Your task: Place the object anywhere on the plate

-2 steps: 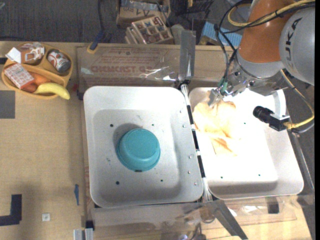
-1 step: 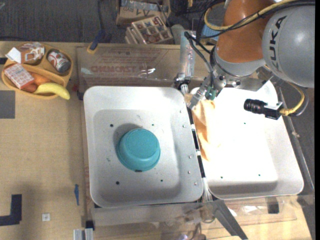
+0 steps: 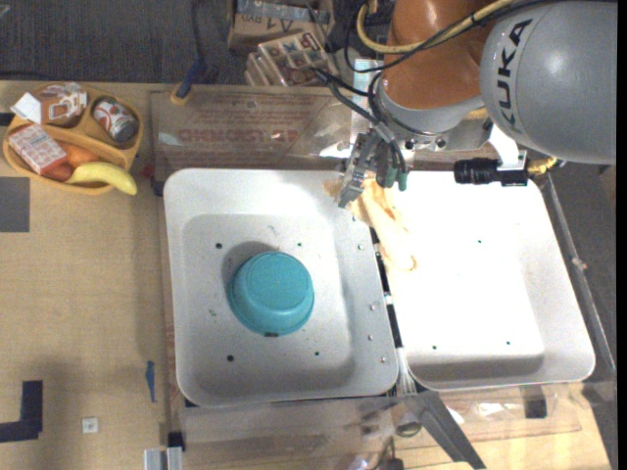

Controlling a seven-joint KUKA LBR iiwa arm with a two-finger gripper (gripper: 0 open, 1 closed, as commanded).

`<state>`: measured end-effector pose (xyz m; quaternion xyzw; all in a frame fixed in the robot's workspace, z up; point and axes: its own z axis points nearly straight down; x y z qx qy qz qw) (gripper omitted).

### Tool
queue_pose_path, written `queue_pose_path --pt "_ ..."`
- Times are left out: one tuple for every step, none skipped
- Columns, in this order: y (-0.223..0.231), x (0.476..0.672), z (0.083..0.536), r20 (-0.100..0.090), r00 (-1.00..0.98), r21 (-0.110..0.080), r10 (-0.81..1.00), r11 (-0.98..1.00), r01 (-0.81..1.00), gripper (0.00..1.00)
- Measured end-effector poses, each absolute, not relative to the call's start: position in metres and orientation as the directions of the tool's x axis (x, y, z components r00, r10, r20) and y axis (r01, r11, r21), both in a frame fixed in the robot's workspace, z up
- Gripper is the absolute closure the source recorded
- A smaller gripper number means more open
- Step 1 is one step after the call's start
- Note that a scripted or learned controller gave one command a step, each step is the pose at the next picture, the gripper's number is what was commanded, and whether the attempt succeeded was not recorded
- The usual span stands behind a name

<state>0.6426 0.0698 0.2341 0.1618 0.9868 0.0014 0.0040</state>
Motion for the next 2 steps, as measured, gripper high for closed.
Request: queue_pose_path --pt "0.1186 0.6557 0.2297 -0.009 -1.0 0.003 0.003 1.0 0.003 1.0" --pt "0.1184 0.6559 0.2301 -0.009 -1.0 0.004 0.003 1.0 0.003 0.0"
